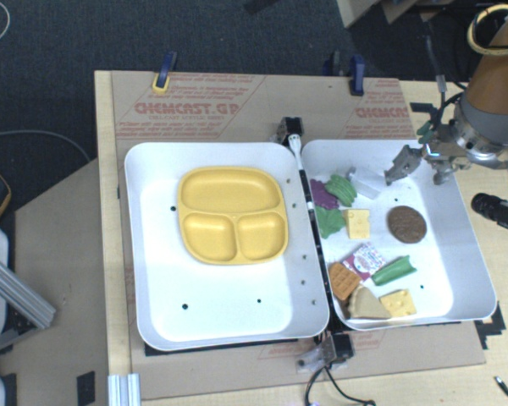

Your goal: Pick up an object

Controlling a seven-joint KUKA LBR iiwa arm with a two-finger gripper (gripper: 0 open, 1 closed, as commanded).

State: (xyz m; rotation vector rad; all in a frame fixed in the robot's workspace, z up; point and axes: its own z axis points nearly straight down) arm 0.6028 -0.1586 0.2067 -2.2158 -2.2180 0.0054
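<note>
The right bin (466, 252) holds several toy food pieces: a brown round cookie (406, 224), a yellow cheese square (357, 223), a purple piece (323, 194), green leafy pieces (342, 188), a green pod (394, 270), a pink-and-white packet (368, 257), a brown waffle (343, 282), a tan wedge (366, 304) and a yellow holed cheese (397, 303). My gripper (422, 169) hangs over the bin's far right part, above and behind the cookie. It is open, with nothing between its fingers.
The left bin (152, 252) holds a yellow three-compartment tray (233, 212). A raised divider (306, 218) runs between the bins. Blue and yellow clamps (162, 73) sit on the board's far edge. The arm's body (491, 100) stands at the right.
</note>
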